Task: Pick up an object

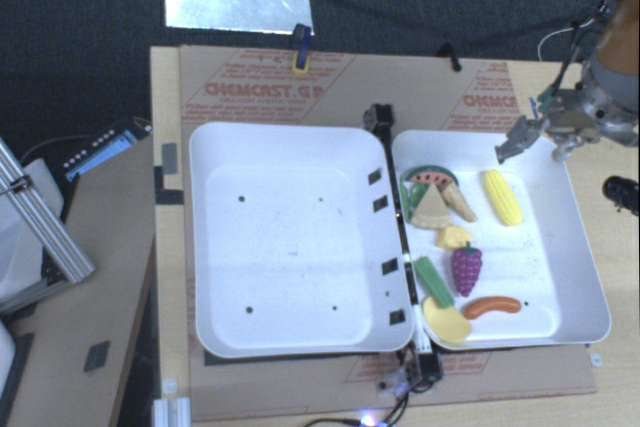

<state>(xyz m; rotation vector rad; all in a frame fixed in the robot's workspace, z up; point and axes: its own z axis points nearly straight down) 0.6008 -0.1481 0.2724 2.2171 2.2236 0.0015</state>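
From my remote station I see the corn cob [502, 196] lying in the right bin [575, 245], just below the pincer [540, 140], which hangs spread and grasping nothing above the bin's top edge. Below and to its left sit a watermelon slice [430, 179], a sandwich wedge [433, 208], purple grapes [466, 267], a green piece [434, 281], a sausage [491, 307] and a yellow piece [446, 322]. Far to its left, the left bin [290, 240] rests on the worktop [120, 245].
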